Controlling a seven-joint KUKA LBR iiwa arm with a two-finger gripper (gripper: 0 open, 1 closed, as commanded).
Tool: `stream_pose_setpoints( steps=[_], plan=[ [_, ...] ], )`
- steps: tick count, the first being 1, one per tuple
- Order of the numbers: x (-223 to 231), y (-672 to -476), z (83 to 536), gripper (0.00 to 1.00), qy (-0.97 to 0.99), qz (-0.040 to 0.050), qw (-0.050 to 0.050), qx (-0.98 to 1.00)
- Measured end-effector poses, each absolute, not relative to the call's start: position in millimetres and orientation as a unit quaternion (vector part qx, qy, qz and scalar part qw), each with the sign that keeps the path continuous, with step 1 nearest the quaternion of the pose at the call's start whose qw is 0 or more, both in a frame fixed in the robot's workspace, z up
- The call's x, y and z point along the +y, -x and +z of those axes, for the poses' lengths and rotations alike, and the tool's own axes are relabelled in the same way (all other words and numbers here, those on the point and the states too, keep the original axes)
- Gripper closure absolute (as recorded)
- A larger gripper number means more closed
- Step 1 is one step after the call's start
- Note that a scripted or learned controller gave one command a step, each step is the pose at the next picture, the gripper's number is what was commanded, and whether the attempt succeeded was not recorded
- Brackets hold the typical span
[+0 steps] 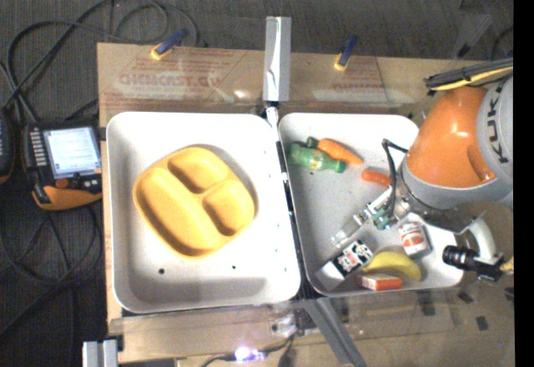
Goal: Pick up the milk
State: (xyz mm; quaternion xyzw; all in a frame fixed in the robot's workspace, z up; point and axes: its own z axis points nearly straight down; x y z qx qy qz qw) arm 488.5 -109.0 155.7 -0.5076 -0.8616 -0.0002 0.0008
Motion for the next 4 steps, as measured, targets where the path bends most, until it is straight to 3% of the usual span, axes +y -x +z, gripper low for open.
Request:
stream_pose_setpoints(
  steps=[1, 2, 3, 4],
  plan=[
    [-106, -483.1, 114, 0.0, 0.485, 0.001, 0.001, -0.874],
    [-71, -549.2, 183, 0.0, 0.491, 0.001, 0.0, -0.871],
    [-116, -489.7, 137, 0.0, 0.345, 0.0007, 0.001, -0.939],
    [-98, -545.7, 95, 0.0, 0.354, -0.0009, 0.0, -0.935]
  ],
)
